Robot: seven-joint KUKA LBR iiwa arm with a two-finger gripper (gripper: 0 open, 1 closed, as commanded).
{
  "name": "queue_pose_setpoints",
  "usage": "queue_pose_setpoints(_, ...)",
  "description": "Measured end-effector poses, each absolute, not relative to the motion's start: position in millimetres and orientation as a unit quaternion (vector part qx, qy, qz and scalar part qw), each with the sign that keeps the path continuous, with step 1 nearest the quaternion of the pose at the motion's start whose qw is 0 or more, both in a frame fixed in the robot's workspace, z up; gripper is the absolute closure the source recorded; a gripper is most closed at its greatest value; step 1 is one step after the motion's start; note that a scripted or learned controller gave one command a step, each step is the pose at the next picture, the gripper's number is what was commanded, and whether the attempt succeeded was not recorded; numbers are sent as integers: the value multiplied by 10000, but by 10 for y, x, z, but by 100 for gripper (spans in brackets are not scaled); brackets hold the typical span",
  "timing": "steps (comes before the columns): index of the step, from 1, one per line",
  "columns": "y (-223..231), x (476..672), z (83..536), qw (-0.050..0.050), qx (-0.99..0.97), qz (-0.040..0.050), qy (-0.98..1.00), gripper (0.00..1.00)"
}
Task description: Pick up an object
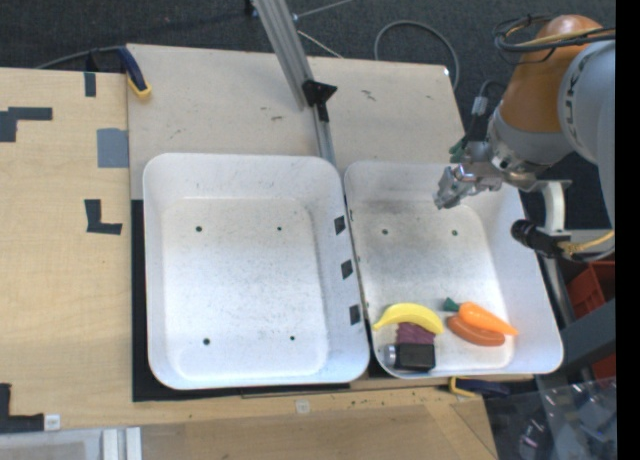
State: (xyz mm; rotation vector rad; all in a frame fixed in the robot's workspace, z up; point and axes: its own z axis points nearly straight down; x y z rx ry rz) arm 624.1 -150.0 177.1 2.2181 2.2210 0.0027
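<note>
Orange carrot [481,325] with green tip, beside yellow banana [408,317]; pincer [448,191] spread indiscernible.

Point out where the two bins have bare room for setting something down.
The left white bin has bare floor across it. The right white bin is bare through its middle, between the gripper and its near edge. Crowded: that near edge, with yellow banana, orange carrot and dark block.
</note>
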Motion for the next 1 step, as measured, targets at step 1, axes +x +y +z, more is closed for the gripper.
queue_pose_setpoints(1, -1435, 6230, 2220, 16, 7063, 12, 7079, 100)
